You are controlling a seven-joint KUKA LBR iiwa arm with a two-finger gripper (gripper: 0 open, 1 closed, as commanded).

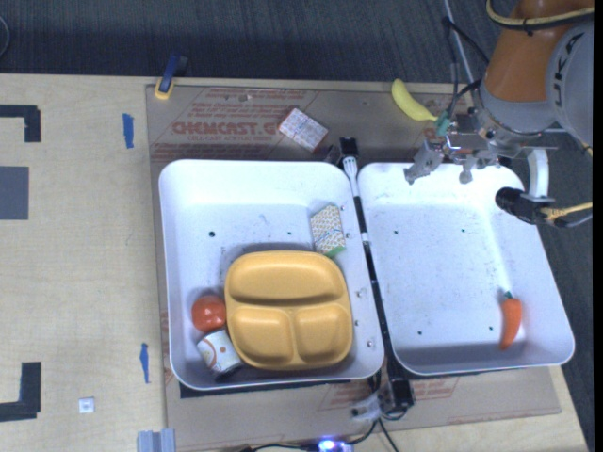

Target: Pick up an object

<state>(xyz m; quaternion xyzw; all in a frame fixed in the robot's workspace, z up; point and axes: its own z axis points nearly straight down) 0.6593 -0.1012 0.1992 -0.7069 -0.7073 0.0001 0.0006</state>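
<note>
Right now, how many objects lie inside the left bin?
4: a yellow tray in the middle, a red ball and small cup at its left, a patterned packet above it. Others may hide beneath the tray.

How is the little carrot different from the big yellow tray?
The carrot is orange, small and thin; the yellow tray is yellow, wide and split into compartments. The carrot lies in the right bin, near its right wall; the yellow tray sits in the left bin beside other things. Both lie flat, away from the gripper.
</note>
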